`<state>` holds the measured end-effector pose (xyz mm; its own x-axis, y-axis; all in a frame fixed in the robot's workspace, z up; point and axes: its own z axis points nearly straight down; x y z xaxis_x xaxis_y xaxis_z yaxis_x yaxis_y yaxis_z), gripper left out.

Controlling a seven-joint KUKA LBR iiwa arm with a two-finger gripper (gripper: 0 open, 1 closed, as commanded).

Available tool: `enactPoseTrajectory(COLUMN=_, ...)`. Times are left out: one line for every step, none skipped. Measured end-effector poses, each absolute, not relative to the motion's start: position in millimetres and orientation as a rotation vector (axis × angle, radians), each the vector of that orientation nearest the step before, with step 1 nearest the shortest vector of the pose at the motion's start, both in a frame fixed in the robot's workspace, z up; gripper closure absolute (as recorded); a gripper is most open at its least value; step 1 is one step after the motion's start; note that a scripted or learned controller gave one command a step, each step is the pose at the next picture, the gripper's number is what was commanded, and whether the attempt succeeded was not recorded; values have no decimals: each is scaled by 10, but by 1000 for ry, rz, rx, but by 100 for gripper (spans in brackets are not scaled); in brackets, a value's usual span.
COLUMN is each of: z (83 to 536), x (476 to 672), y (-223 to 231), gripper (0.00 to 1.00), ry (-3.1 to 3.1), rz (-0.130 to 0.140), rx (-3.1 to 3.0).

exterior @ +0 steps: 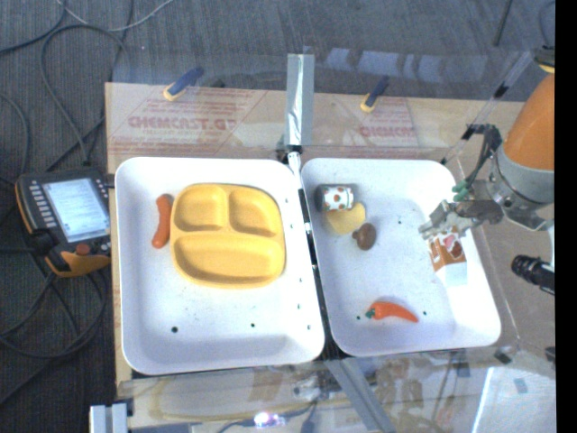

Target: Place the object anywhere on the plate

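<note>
A yellow plate (230,233) with three compartments lies in the left bin (216,336), and nothing rests on it. My gripper (444,227) hangs over the right edge of the right bin (410,273), at the end of the grey arm with the orange band. Directly under it is a small orange-and-white packet (448,253); whether the gripper touches it cannot be told. Elsewhere in the right bin are a small white can with red spots (338,197), a yellow lump (347,219), a brown oval piece (364,236) and an orange carrot (392,312).
An orange-red sausage (162,220) lies in the left bin just left of the plate. A metal post (298,106) stands behind the seam between the bins. A handheld control pad (68,210) sits off the bench to the left.
</note>
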<state>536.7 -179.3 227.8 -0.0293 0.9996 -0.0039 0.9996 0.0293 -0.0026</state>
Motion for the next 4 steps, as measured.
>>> enactPoseTrajectory(z=2799, x=5509, y=-1017, gripper=100, ry=2533, rz=-2, rx=1857)
enactPoseTrajectory(z=2248, x=5672, y=-376, gripper=100, ry=2724, rz=-3, rx=1568)
enactPoseTrajectory(z=1980, x=6181, y=416, gripper=100, ry=2629, rz=-4, rx=1723)
enactPoseTrajectory(z=1983, x=6182, y=415, gripper=0, ry=2628, rz=-3, rx=1723)
